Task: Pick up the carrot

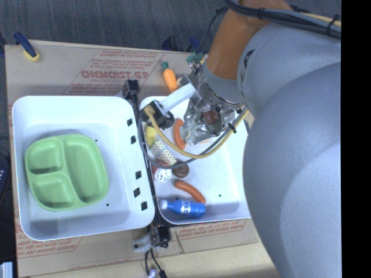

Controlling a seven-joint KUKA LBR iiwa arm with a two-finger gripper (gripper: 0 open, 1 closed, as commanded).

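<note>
Down in the right bin [229, 198], the gripper [194, 133] hangs amid clutter, and whether anything is clamped cannot be told. Up and left of it, outside the bin on the cardboard [116, 68], lies the carrot [169, 80]. Just left sits an orange sausage [178, 135]; below, another sausage [189, 191] and a blue bottle [182, 208]. Far left rests a green tray [65, 171].

The small orange toy carrot with a green top [168, 78] lies on the brown cardboard, just beyond the far rim of the right white bin [229, 204], its green end pointing away.
</note>
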